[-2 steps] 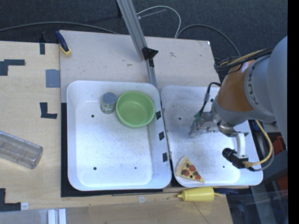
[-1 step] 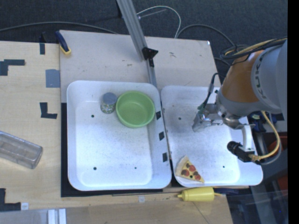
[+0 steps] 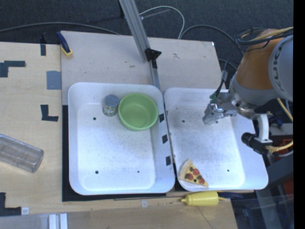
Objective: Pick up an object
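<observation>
The fingers (image 3: 210,117) hang over the right bin (image 3: 248,175) — open or shut, I cannot tell — pizza slice (image 3: 192,173) well apart.

left bin (image 3: 78,128) — bowl (image 3: 137,111), jar (image 3: 110,105) beside | right bin (image 3: 248,171) — pizza slice (image 3: 192,173)

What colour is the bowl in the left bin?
Light green, inside and out. The bowl shows clearly in the camera view, beside a small grey-lidded jar.

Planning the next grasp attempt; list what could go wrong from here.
1. The pizza slice toy lies flat against the right bin's corner wall, so a grasp may slip off.
2. The small jar touches the green bowl; reaching for either may knock the other.
</observation>
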